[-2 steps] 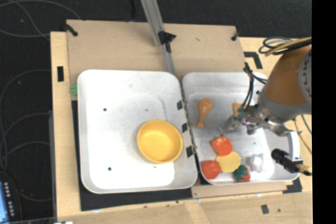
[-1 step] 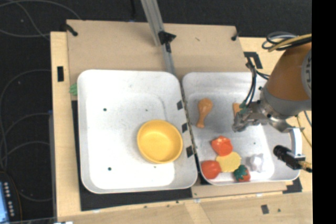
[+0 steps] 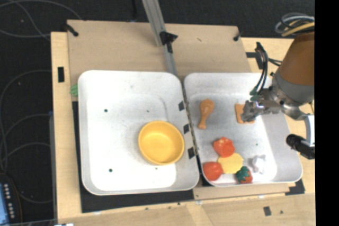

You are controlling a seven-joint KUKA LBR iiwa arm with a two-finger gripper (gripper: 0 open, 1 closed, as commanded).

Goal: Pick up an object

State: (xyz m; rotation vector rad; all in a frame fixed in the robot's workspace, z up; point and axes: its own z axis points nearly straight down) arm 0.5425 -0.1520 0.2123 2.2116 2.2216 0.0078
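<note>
My gripper (image 3: 252, 111) hangs low over the right bin (image 3: 222, 84), at its right side, directly over a small orange object (image 3: 241, 114) that peeks out to its left. A tan drumstick-shaped toy (image 3: 205, 113) lies left of it, near the bin's left wall. Toward the bin's front edge sit a red-orange tomato toy (image 3: 224, 146), a yellow piece (image 3: 231, 163), a red piece (image 3: 213, 170), a small green-and-red piece (image 3: 243, 174) and a little white object (image 3: 258, 162). Whether the fingers touch the orange object is hidden by the gripper body.
The left bin (image 3: 106, 98) holds a yellow bowl (image 3: 161, 142) near its right front. A slanted metal pole (image 3: 151, 5) rises from the back, ending above the seam between the bins. The arm's orange band (image 3: 300, 58) stands over the right bin's right rim.
</note>
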